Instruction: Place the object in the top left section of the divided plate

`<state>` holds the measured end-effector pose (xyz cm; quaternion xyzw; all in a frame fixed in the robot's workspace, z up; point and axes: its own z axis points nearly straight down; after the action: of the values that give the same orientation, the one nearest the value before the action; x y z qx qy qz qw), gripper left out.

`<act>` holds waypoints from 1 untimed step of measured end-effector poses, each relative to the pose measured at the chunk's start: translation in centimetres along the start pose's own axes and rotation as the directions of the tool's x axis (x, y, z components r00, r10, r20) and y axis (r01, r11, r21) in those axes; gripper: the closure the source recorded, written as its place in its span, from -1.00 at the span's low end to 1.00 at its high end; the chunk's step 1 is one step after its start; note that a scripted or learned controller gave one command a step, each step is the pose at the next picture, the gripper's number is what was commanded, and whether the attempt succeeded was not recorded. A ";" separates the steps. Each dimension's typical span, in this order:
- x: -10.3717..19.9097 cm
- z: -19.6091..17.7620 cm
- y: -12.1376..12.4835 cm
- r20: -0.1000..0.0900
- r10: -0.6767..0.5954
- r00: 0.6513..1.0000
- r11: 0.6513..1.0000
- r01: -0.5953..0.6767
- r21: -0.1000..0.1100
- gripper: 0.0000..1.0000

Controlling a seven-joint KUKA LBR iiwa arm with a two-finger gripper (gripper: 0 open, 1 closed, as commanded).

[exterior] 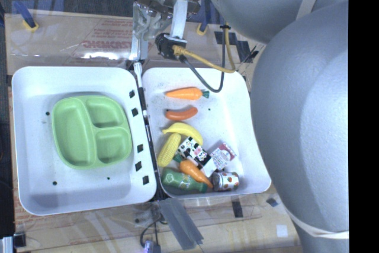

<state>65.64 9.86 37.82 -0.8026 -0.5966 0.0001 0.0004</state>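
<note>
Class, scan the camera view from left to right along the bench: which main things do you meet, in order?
Green divided plastic plate → black-clipped seam where the white bins meet → yellow corn cob → red-and-white packet → grey robot arm.

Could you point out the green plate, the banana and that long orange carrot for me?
Plate (71, 133): camera view, on its large left section.
Banana (185, 129): camera view, mid-curve of the peel.
Carrot (183, 93): camera view, middle of its orange body.

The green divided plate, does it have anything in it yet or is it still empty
Empty. The green divided plate lies flat in the left bin, and all three sections show bare green.
</note>
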 end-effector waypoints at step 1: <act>4.8 8.6 -1.5 0.001 -0.231 0.973 0.973 0.231 0.006 1.00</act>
<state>65.56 14.84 29.27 -0.7276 -0.6859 0.0026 0.0022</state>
